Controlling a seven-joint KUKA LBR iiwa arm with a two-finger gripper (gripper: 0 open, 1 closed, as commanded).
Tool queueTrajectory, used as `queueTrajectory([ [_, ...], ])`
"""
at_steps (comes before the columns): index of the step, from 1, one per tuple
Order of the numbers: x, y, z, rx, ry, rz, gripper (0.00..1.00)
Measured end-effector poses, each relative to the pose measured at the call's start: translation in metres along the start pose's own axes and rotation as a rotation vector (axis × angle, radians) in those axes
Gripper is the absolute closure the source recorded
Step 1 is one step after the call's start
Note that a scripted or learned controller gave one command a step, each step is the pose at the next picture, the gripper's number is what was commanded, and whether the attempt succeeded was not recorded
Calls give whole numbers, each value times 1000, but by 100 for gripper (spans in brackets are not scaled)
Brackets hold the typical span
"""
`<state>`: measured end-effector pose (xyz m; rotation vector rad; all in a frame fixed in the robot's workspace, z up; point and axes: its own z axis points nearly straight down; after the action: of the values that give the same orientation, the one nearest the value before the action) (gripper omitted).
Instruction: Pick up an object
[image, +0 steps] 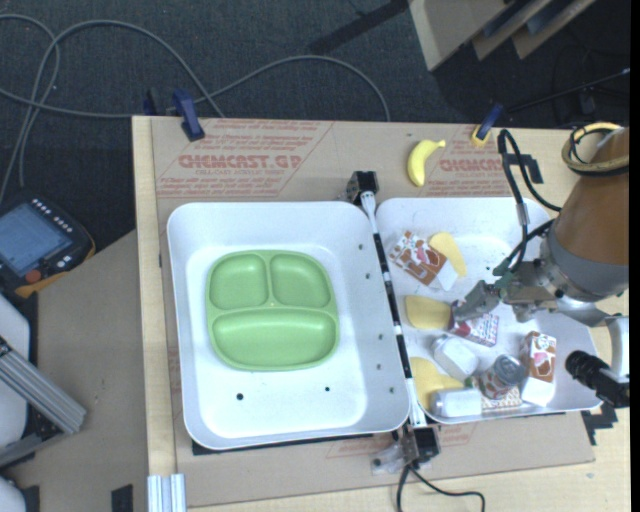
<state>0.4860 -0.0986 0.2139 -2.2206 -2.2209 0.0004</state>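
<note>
The right bin (470, 212) holds several small items. Among them are a red-and-white carton (418, 256), a yellow piece (427, 314), a red-patterned packet (478, 329) and a dark can (503, 372). A second red carton (541, 356) lies at the right. My gripper (484, 298) hangs low over the middle of this bin, just above the red-patterned packet and right of the yellow piece. Nothing shows lifted in it.
The left bin (190, 300) carries a green divided plate (271, 309). A yellow banana (424, 159) lies on the bench behind the right bin. A white bottle (461, 403) and another yellow piece (430, 378) crowd the right bin's front edge. Black cables (515, 170) trail from the arm.
</note>
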Motion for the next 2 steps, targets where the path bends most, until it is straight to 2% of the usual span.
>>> queueTrajectory([
  [1,-20,20,126,-12,-3,0,0],
  [2,0,58,125,-12,-5,1,0],
])
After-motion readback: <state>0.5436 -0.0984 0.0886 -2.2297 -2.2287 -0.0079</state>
